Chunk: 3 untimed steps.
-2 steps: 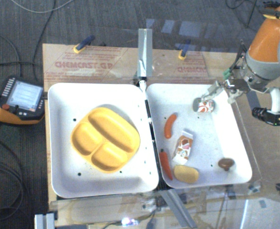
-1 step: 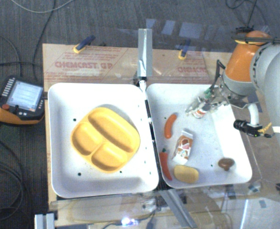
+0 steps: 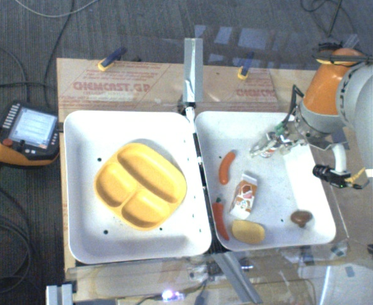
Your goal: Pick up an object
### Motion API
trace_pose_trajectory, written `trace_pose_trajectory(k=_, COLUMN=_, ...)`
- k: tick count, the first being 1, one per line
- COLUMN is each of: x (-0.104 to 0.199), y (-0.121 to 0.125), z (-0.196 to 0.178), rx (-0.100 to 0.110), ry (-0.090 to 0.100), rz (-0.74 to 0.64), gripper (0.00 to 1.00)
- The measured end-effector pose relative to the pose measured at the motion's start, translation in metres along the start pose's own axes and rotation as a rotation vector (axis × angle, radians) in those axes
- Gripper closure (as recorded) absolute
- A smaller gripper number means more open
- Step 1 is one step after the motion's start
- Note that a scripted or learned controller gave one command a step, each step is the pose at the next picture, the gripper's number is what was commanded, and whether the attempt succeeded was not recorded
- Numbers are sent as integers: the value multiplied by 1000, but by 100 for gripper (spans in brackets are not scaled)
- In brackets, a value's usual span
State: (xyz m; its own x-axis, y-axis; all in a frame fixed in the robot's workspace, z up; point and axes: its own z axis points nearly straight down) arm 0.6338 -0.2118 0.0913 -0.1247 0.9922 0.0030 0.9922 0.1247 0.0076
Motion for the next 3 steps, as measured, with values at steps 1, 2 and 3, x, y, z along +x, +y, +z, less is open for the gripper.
trace_pose_trajectory(k=1, x=-1, y=1, z=-9, rx=-4, ry=-6, rz=-1, gripper=100)
trace_pose_trajectory(k=2, x=40, y=29, z=-131, rx=8, ry=-6, rz=92, gripper=100)
trace_pose_trajectory(k=3, x=92, y=48, z=-165, rx=9, ry=-4, rz=129, gripper=100)
